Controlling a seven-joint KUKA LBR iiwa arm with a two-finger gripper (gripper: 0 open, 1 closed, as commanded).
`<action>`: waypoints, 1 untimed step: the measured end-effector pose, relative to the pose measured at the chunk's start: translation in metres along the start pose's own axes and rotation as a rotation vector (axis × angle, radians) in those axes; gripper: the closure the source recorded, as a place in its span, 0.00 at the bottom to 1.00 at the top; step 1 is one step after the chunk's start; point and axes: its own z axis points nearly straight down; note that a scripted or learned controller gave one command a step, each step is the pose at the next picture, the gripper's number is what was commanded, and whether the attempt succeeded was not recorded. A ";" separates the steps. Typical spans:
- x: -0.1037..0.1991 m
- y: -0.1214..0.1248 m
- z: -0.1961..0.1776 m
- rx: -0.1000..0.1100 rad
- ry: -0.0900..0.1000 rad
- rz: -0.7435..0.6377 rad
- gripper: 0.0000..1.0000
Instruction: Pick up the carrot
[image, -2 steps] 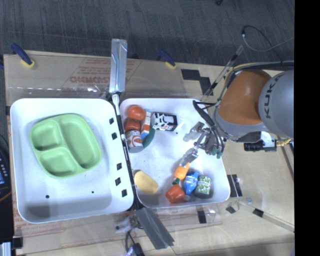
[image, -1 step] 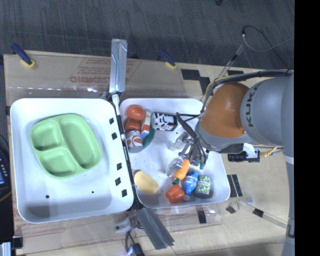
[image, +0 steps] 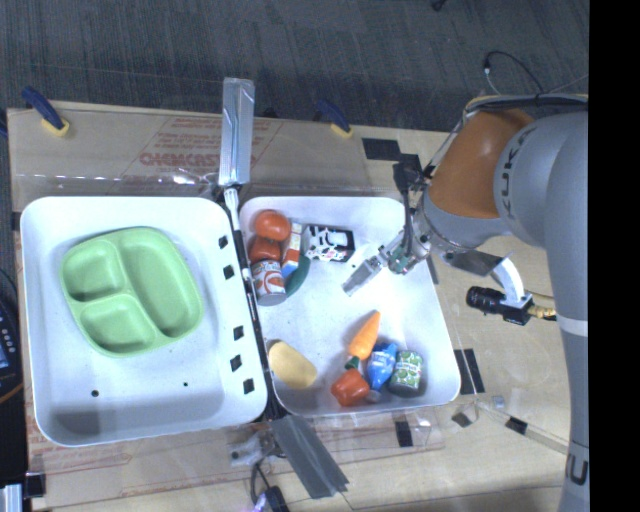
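Observation:
The carrot (image: 365, 333) is orange with a green stem end and lies tilted in the lower right part of the right bin (image: 425, 290). Its lower end rests against a red toy (image: 350, 388) and a blue item (image: 381, 367). My gripper (image: 375, 268) hangs over the right bin's middle right, up and slightly right of the carrot and apart from it. Nothing shows in the gripper. The grey arm with its orange band (image: 470, 165) reaches in from the right.
A green box (image: 407, 371) sits beside the blue item. A yellow piece (image: 291, 364) lies at the bin's lower left, and a black-and-white pack (image: 328, 242) and several red and orange items (image: 270, 252) at its upper left. The left bin holds a green divided plate (image: 130, 290).

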 end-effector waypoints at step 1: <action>0.038 -0.073 0.063 0.001 0.001 0.154 0.00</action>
